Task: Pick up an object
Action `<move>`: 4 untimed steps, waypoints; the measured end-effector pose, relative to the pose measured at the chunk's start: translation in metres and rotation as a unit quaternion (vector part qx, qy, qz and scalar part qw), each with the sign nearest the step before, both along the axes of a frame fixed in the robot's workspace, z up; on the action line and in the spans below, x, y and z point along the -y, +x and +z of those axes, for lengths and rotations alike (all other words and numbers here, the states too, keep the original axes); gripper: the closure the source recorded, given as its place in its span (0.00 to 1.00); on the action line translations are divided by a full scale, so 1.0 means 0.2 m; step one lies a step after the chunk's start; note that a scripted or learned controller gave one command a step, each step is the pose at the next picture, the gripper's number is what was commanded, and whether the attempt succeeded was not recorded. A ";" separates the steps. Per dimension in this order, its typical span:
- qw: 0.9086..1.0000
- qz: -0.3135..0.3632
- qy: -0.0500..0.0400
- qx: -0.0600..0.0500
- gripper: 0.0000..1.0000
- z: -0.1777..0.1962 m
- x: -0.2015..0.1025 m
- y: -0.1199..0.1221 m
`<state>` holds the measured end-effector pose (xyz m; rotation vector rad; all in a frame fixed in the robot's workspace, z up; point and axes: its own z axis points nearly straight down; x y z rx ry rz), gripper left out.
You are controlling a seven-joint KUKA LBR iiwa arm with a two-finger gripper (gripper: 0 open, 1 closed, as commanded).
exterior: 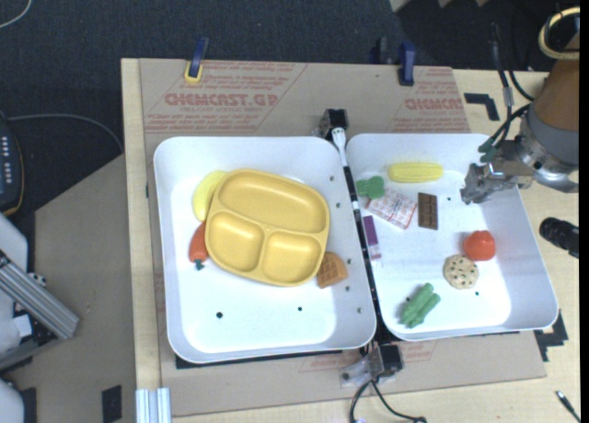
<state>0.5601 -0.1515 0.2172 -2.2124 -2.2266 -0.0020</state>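
While the gripper hovers over the right bin's far edge, finger state impossible to tell, the toy tomato and brown chocolate bar sit close below; a descent between them risks grabbing nothing.

Dark carpet floor fills the top of the frame, the surface is tan board with red lettering, blue clamps along its upper edge.

Red print reading "CHEMCAST GP" repeats, partly cut off, across the brown board under the bins.
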 end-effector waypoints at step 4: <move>1.000 -0.001 -0.001 0.003 1.00 0.08 -0.98 0.29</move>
